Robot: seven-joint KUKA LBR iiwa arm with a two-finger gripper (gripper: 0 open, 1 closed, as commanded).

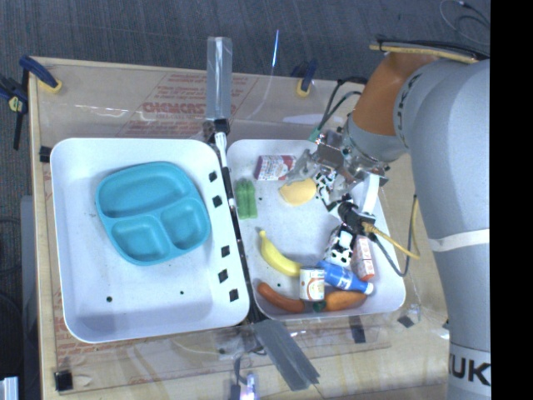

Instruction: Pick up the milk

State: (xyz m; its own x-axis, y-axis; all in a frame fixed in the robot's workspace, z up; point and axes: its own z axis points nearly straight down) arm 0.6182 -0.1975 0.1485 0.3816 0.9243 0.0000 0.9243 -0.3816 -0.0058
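Milk, judged the cow-spotted carton (341, 242), is seen unlifted in the right bin (291, 219) near the gripper (333, 177), whose grip cannot be told.

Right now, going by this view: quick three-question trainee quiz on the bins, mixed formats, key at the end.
1. True or false: the blue tray lies in the left bin.
2. Which lies nearest the banana? A) lemon B) green item C) sausage
3. Fill in: the gripper hovers over the ___ bin.

Key: 1 true; 2 C; 3 right.
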